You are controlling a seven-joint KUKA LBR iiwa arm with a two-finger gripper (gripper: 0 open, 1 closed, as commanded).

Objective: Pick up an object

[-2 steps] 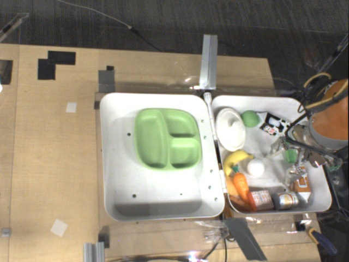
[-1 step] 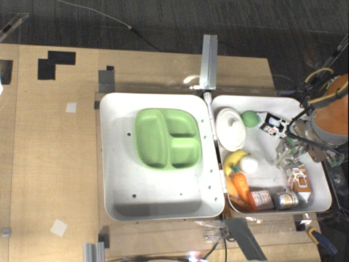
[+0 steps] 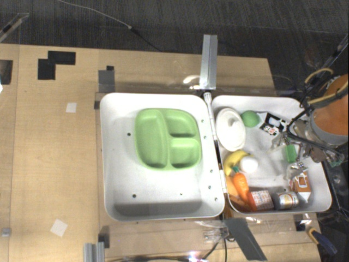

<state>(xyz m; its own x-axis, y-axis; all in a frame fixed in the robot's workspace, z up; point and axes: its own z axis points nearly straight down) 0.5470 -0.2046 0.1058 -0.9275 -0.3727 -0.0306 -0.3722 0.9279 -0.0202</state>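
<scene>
The claw [image 3: 297,157] is lowered into the right white bin [image 3: 322,198], right of the white bowl [image 3: 230,129], presumably to reach a small green object [image 3: 289,153] beside it; whether it is parted cannot be told.

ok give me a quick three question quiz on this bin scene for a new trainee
1. True or false: the green divided tray lies in the left bin.
2. Which lies nearest the divider between the bins? A) the white bowl B) the green ball C) the silver can
3. Fill in: the carrot lies touching the yellow ____.

Key
1. True.
2. A, the white bowl sits right by the divider.
3. Banana; it curves just above the carrot in the right bin, where the tool is.
</scene>
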